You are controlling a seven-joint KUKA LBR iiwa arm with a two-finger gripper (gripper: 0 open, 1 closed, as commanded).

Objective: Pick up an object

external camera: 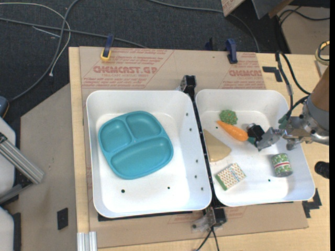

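Note:
The right bin [261, 190] holds several small objects. An orange toy carrot [233, 131] lies near its middle, with a green broccoli floret [228, 116] just behind it. A tan wedge [215, 148] rests against the bin's left wall. A green-patterned packet [231, 175] lies near the front, and a small green can [281, 164] stands at the right. My gripper [256, 135] reaches in from the right, low over the bin, right beside the carrot's right end. Nothing can be seen held in it.
The left bin [99, 190] holds a blue divided plate [136, 144]. A black clamp [188, 82] sits at the back between the bins. Cables trail from the arm [314, 119] at the right edge of the bench.

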